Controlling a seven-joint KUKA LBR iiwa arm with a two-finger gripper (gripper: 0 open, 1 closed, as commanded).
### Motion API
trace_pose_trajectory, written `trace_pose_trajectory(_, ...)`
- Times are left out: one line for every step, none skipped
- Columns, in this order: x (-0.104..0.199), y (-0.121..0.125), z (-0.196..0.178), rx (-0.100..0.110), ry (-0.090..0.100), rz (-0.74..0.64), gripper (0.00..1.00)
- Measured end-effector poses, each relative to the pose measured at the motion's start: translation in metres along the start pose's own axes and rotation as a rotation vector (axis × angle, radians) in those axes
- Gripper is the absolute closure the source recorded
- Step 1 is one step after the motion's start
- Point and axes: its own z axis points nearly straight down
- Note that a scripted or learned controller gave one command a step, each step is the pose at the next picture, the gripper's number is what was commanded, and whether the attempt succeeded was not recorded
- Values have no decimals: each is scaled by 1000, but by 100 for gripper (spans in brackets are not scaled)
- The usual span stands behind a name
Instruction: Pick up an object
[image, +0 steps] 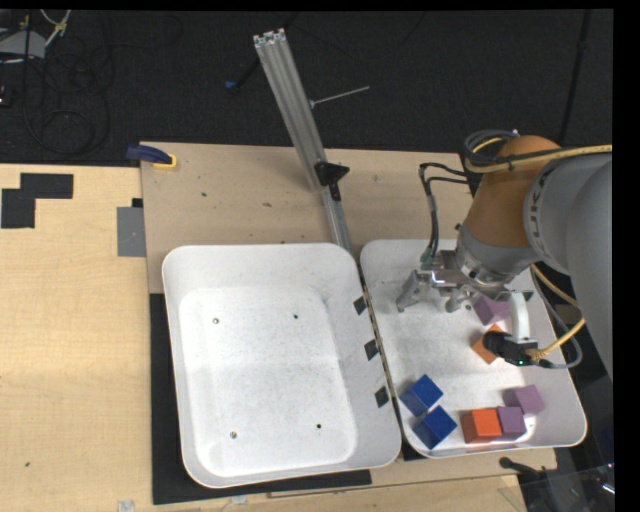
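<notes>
Looking down on the bench, you can see why the arm works where it does: every loose piece lies in the right-hand shallow white bin (400, 262), so that is the only place a pick can happen. Two blue blocks (428, 408) sit near its lower left, with an orange-red cube (484, 425) and two pale purple cubes (520, 410) clustered along the near rim. Another purple block (491, 310) and a small orange piece (487, 347) lie just beside the wrist, partly hidden by cabling. The left-hand white bin (190, 270) serves as the drop side.

Your grey arm with its orange band (505, 205) reaches in from the right, wrist bent downward over the bin's upper half. The two-finger gripper (432, 288) hangs low, its metal fingers (409, 294) spread apart and pinching nothing.
</notes>
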Motion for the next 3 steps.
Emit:
trace_pose_trajectory(1, 0, 18, -7, -1, 2, 0)
trace_pose_trajectory(6, 0, 10, -1, 6, -3, 100)
trace_pose_trajectory(9, -9, -44, -12, -1, -2, 100)
